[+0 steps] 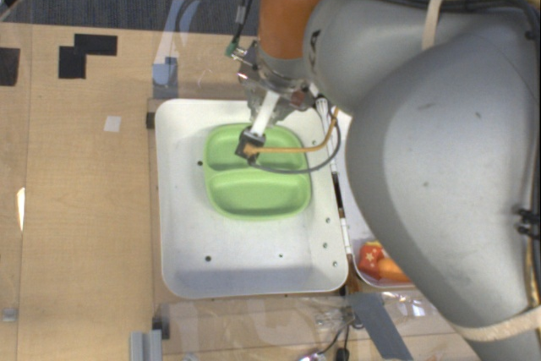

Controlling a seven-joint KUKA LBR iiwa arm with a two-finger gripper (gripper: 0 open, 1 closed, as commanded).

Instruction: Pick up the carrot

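Observation:
An orange thing that looks like the carrot (390, 270) lies at the near left corner of the right bin (362, 270), partly hidden under the arm. A red item (370, 253) touches it. My gripper (285, 97) hangs over the far part of the left bin (182, 207), above the far edge of a green two-compartment tray (258, 190). It is well away from the carrot, and nothing shows in its grasp.
The green tray sits in the middle of the left bin. The bulky grey arm covers most of the right bin. Bare wooden bench with black markers lies to the left.

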